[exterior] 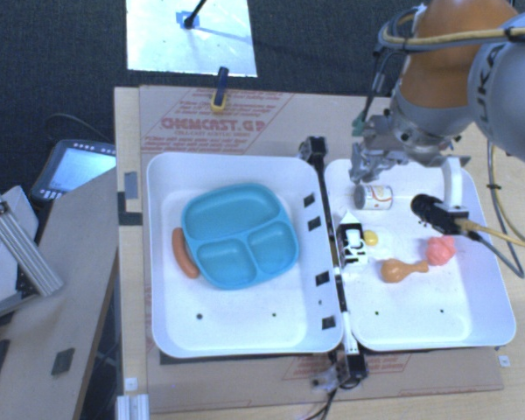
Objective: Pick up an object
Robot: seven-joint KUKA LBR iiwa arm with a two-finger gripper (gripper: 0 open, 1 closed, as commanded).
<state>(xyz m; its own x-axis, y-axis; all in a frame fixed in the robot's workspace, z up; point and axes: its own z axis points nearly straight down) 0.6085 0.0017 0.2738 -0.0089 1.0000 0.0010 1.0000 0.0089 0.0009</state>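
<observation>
My gripper hangs over the back left part of the right bin. Just below it in the view lies a small pale can with an orange mark, on its side; whether the two touch is unclear. Nearer the front lie a small yellow piece, an orange drumstick-shaped toy and a pink lumpy toy. A black-and-white tag sits against the bin's left wall.
The left bin holds a blue divided tray with an orange sausage beside its left edge. A black divider with clips runs between the bins. The grey arm with its orange band reaches in from the upper right.
</observation>
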